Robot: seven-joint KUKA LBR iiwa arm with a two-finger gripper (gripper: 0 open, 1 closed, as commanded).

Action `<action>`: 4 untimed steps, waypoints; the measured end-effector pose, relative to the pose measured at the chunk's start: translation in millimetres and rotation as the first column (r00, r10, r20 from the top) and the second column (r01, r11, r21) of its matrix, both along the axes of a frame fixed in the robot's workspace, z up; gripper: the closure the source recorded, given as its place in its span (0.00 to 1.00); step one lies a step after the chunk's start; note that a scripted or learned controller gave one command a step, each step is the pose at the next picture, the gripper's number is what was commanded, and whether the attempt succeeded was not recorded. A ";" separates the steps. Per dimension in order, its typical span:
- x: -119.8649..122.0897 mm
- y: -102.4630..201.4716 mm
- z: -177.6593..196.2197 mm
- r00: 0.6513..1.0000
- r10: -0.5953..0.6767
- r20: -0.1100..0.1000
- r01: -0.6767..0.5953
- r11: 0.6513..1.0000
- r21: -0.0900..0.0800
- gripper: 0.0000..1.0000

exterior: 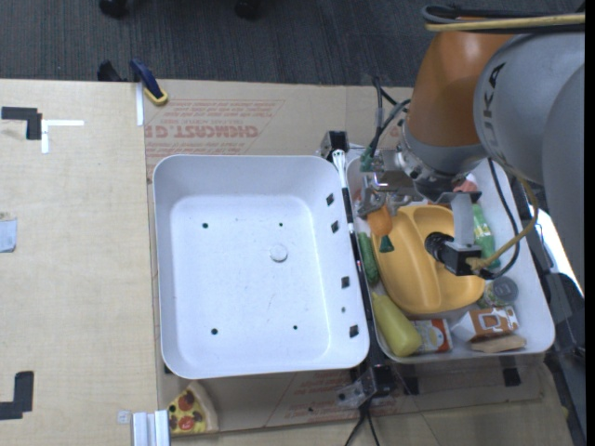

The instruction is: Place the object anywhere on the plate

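Observation:
A yellow plate [418, 277] lies in the right bin [537, 291], tilted over other items. The grey arm with its orange band reaches in from the right and covers the bin's far part. My gripper [389, 186] hangs low at the bin's far left corner, just beyond the plate's rim. An orange object [379, 222] sits right below the gripper, against the plate's far left edge. A green object [369, 256] lies along the bin's left wall beside the plate. Nothing shows held in the gripper.
A yellow-green cylinder [395, 325], a brown and white packet [493, 321], a bread-like piece [497, 344] and a grey disc [504, 289] crowd the right bin's near side. The left bin [177, 249] holds a small white disc [279, 254]. A toy pizza slice [189, 413] lies outside.

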State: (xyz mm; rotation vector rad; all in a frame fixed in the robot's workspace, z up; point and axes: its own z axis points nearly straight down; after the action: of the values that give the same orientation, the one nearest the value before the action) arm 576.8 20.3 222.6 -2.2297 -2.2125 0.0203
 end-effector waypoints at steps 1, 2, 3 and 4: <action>4.7 -88.0 -31.7 0.947 0.321 0.007 -0.321 0.947 0.008 1.00; -34.7 -15.8 -1.2 0.958 0.286 0.008 -0.286 0.958 0.008 1.00; -33.7 -17.3 7.3 0.959 0.284 0.007 -0.284 0.959 0.006 1.00; -32.8 -18.8 15.4 0.959 0.282 0.006 -0.282 0.959 0.005 1.00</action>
State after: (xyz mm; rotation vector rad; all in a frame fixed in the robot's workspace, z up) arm 544.1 1.6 238.0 -1.8928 -2.5087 0.0079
